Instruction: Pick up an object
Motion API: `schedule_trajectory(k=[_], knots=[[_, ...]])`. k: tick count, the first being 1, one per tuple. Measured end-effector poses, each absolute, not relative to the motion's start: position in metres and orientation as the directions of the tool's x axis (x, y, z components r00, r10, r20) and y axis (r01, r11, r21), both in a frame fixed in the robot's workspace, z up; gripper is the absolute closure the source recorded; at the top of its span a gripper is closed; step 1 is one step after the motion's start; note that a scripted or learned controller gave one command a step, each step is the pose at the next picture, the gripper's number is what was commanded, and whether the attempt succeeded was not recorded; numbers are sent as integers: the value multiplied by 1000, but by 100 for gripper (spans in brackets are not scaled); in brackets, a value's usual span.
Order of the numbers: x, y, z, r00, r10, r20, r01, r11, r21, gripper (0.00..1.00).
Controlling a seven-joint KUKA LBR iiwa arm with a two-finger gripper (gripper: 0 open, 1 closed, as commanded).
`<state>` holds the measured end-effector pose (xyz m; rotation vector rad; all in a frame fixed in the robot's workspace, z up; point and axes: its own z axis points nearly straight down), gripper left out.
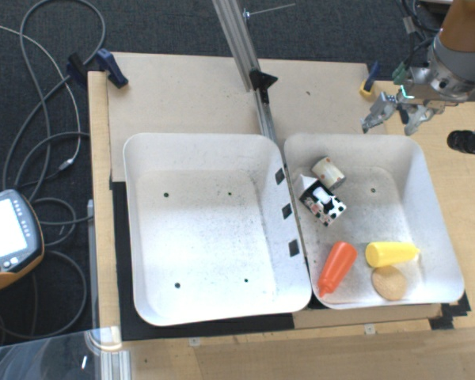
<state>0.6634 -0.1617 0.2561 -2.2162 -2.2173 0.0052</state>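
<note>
The arm is running off the right edge, its gripper (394,115) hanging open and empty beyond the right bin (427,212); the black-and-white box's (323,202) print is unreadable.

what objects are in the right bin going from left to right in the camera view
Orange carrot-shaped toy → yellow block. The black-and-white patterned piece, small beige cylinder and tan round piece overlap these in left-right position, so they're left out.
</note>
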Motion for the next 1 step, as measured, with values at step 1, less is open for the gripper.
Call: schedule_trajectory(k=[1], knots=[[664, -162, 259, -2, 1000, 0, 1000, 2, -3, 0]])
